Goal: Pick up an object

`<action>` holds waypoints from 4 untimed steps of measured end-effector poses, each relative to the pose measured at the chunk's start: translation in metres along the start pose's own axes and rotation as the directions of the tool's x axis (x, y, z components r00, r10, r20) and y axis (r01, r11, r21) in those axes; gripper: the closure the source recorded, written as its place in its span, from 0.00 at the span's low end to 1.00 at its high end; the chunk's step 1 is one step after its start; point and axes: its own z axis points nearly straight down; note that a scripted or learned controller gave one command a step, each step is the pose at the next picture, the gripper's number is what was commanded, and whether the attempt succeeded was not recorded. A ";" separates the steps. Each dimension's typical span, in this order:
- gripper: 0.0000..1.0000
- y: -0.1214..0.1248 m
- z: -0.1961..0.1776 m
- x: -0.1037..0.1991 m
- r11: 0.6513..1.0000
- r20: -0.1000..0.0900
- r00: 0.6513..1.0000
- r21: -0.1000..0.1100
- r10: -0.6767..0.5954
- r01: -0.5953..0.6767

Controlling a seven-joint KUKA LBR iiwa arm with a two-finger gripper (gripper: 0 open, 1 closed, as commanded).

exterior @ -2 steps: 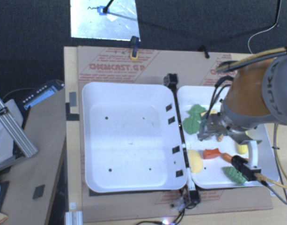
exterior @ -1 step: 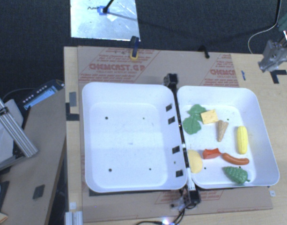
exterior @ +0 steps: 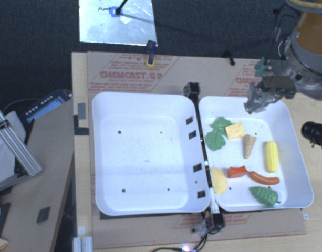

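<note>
Nearest to us, in the right-hand bin (exterior: 300, 193), we see a dark green leafy toy (exterior: 265, 195) by the front rim, with an orange-red sausage (exterior: 264, 179) just behind it. To their left lie a small red piece (exterior: 236, 171) and a pale yellow rounded piece (exterior: 219, 180) against the divider. Farther back we find a yellow corn cob (exterior: 271, 156), a tan cone (exterior: 248, 145), a yellow cheese-like block (exterior: 235, 130) and a green lettuce leaf (exterior: 217, 133) touching it. The left-hand bin (exterior: 105, 106) sits beside it. At the far rim of the right-hand bin hangs the gripper (exterior: 253, 106), nothing between its tips; we cannot tell how they are set.
</note>
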 end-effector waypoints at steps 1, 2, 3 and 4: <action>1.00 0.028 -0.045 0.037 1.000 0.000 1.000 -0.013 0.003 -0.003; 1.00 0.041 -0.080 0.084 1.000 -0.001 1.000 -0.012 0.002 -0.002; 1.00 0.103 -0.078 0.047 1.000 0.003 1.000 -0.010 0.013 -0.013; 1.00 0.107 -0.079 0.092 1.000 0.000 1.000 -0.008 0.004 -0.004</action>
